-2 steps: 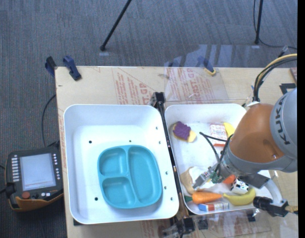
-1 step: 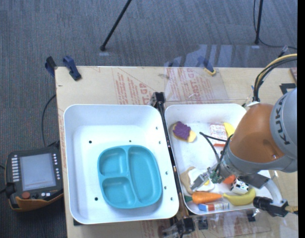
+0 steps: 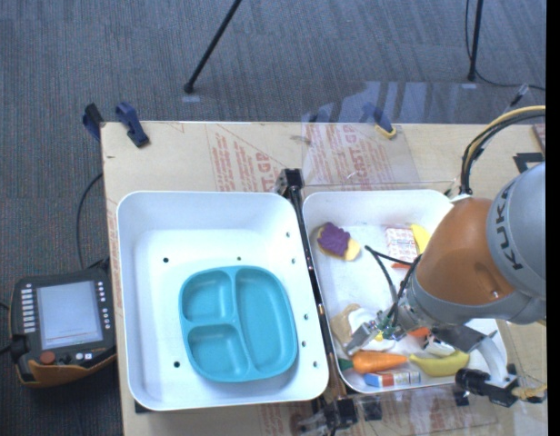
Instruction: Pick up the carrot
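Currently: carrot (image 3: 380, 361) lies in right bin (image 3: 353, 203) near its front wall, touching banana (image 3: 439, 363), tube (image 3: 394, 381) just in front. Gripper (image 3: 366, 334) hovers just behind carrot; finger state: cannot tell. Recommended: descend centred across carrot's thick middle, clear of banana.

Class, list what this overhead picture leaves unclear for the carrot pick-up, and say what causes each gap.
- Pincer: small and dark in the camera view, under the arm's orange band; open or shut cannot be told.
- Right bin: the arm covers much of its right side.
- Carrot: its right end is crowded by a banana.
- Small packet: print too small to read.
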Controlling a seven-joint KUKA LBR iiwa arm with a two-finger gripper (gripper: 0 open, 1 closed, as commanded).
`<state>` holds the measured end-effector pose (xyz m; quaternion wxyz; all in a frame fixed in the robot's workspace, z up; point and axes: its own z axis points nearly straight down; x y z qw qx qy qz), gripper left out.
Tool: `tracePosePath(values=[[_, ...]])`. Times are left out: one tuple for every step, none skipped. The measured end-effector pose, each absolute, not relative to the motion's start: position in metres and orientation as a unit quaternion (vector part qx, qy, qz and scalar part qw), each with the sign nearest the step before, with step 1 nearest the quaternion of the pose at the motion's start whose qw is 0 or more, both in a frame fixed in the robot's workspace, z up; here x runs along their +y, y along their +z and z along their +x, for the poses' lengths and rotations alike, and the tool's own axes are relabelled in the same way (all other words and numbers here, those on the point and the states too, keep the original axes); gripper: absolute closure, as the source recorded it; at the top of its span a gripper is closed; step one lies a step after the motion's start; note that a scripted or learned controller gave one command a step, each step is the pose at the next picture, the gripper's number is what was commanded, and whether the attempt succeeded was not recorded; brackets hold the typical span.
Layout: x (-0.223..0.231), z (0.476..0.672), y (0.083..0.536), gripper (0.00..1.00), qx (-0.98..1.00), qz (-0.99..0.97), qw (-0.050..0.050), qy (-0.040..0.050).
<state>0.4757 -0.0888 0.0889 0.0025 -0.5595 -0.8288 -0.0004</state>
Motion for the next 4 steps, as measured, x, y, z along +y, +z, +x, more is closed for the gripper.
tracePosePath(values=[[-0.088,0.478,0.100,1.00,-0.829,-0.559,0.001,-0.0017],[-0.088,0.477,0.098,0.00,-0.829,-0.560,0.002,-0.0013],[-0.087,0.474,0.085,0.00,-0.717,-0.698,0.003,0.0020],[-0.087,0.474,0.094,1.00,-0.717,-0.697,0.005,0.0021]])
